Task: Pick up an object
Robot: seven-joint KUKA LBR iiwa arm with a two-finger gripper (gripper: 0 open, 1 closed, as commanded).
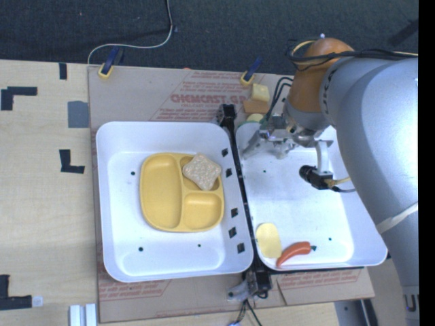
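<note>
Objects for picking are spread across two shallow white bins, described here from left to right. On the left, the left bin (109, 202) holds a yellow divided plate (178, 197), and a pale speckled sponge-like block (202, 171) is rested on the plate's upper right compartment. Along the divider between the bins, a row of small black clips (234, 212) is seen. In the right bin (353, 250), near the front edge, a pale yellow oval piece (268, 238) is laid just beside an orange-red chili-shaped toy (293, 252); the two appear close, possibly touching. Further right and toward the back, the gripper (280, 140) is positioned over the right bin's rear corner, well apart from both front items. Whether anything is held cannot be told, as the wrist and cabling hide that part.

A miss is judged likely if a descent is made here, since only bare bin floor and the rim lie nearby. A collision with the bin wall or divider could be caused by the closeness to the edge.
</note>
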